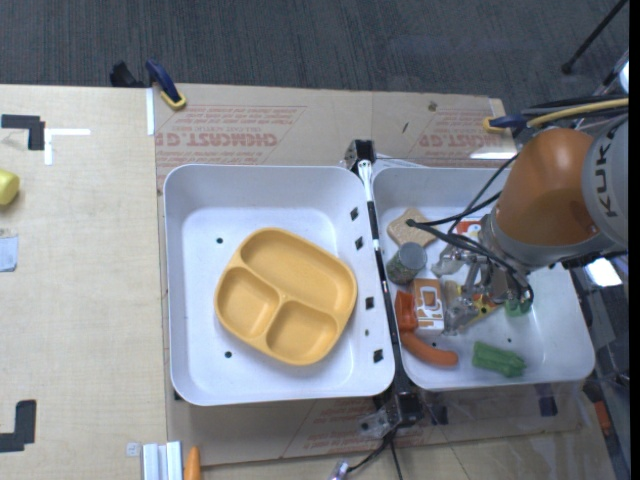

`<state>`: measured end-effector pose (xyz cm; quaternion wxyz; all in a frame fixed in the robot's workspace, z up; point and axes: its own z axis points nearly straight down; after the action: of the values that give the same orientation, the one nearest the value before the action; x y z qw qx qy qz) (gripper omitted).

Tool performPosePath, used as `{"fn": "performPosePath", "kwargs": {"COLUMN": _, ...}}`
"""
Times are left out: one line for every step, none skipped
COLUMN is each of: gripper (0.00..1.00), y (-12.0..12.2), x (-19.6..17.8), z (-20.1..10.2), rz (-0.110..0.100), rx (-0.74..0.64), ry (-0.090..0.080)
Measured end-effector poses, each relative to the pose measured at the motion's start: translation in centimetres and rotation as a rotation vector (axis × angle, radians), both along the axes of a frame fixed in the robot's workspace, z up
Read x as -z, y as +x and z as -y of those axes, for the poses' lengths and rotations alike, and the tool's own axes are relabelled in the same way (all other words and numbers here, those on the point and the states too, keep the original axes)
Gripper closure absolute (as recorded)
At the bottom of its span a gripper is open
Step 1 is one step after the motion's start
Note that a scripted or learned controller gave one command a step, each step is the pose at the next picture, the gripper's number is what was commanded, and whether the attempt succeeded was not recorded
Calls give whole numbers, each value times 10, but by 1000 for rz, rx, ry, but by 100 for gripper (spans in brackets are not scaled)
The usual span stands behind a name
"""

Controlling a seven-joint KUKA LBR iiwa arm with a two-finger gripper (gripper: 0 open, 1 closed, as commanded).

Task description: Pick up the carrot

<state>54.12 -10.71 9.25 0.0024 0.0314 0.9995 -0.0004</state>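
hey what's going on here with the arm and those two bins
A grey and orange robot arm reaches in from the right and has its hand down in the right bin, among a pile of toy food. The carrot it is meant to pick up lies on the bin floor near the front, just below the hand, beside a green vegetable. Nothing shows between its fingers. The left bin holds a yellow divided plate.

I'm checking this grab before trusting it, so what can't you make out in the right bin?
- Gripper: fingers too small and cluttered in the camera view to read.
- Carrot: contact with gripper unclear.
- Right bin: far part hidden by the arm.
- Green item: mostly hidden behind gripper.
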Motion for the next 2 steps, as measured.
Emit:
{"fn": "performPosePath", "kwargs": {"gripper": 100, "y": 3, "x": -10, "z": 0, "rz": 7, "rx": -3, "ry": -2}}
{"fn": "performPosePath", "kwargs": {"gripper": 100, "y": -5, "x": -4, "z": -6, "rz": 13, "rx": 37, "ry": -13}}
